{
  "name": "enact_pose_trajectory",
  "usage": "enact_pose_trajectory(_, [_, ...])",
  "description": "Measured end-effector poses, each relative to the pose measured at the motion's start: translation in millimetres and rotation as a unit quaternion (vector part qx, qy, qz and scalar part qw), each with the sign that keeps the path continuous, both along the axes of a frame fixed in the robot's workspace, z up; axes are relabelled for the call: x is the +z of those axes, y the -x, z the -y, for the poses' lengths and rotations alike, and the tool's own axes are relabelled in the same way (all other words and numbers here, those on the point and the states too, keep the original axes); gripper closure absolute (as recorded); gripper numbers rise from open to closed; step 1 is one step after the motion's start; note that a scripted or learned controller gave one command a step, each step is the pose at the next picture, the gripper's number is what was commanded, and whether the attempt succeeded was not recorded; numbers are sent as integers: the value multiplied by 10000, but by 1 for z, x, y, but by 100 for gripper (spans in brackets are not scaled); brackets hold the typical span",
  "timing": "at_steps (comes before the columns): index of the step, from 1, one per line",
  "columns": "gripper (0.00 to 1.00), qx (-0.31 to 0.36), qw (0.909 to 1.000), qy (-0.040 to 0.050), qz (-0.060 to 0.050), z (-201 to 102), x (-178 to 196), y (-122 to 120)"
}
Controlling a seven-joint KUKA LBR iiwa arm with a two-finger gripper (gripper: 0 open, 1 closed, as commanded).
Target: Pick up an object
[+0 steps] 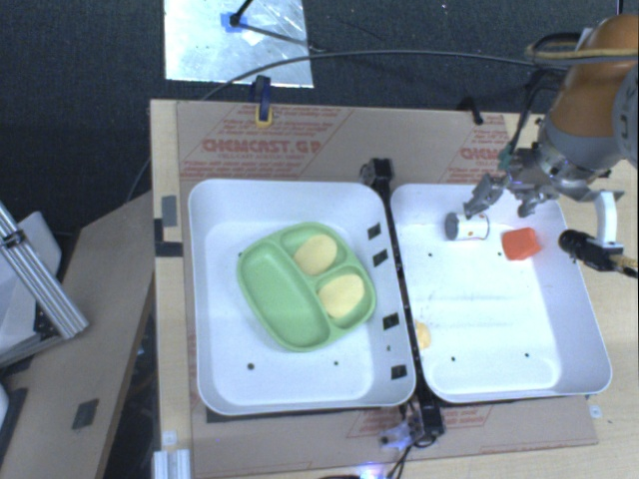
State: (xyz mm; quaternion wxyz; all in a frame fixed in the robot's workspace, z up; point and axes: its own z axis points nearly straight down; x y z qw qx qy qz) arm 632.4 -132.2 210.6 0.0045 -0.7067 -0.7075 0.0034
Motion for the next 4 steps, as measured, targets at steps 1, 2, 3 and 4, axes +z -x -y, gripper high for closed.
enact_pose_trajectory(1, [0,11,10000,8,63,0,8,-3])
enact_pose_trajectory(2, [0,3,10000,9,51,0,-33,-1])
enact_pose_trajectory(3, [0,-1,10000,9,45,8,-83,5])
enact_pose_trajectory(4, [0,-1,10000,6,45,8,-128,5])
